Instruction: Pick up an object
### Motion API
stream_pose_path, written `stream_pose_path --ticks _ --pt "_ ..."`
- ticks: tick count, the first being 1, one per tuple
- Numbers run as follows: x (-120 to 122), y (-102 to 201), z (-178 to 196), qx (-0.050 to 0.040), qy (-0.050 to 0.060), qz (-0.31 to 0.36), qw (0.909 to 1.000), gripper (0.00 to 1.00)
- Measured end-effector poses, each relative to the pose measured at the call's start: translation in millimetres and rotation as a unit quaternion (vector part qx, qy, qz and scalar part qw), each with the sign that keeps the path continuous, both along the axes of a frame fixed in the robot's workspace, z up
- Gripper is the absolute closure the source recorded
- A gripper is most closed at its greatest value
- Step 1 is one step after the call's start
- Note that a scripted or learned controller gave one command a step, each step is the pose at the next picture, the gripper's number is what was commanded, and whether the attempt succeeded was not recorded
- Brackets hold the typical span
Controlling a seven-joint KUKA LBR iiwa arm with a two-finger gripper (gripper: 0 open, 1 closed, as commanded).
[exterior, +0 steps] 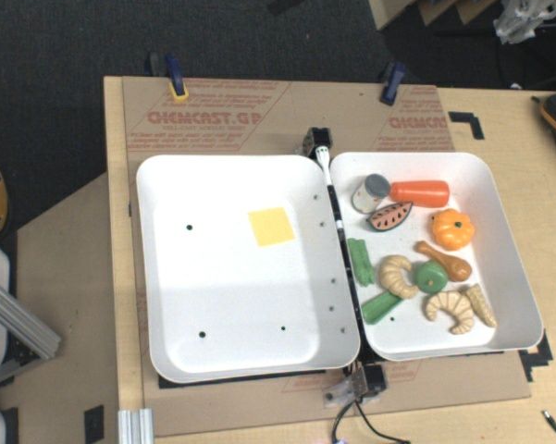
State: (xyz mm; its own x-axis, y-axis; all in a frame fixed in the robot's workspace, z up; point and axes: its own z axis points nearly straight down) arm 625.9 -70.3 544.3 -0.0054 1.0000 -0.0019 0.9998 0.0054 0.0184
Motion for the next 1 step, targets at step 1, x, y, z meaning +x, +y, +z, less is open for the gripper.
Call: stream_pose_path --ticks 1 --pt "-48.6 69.2 -132.2 0.0023 0.017 0.001 0.9998 1.0"
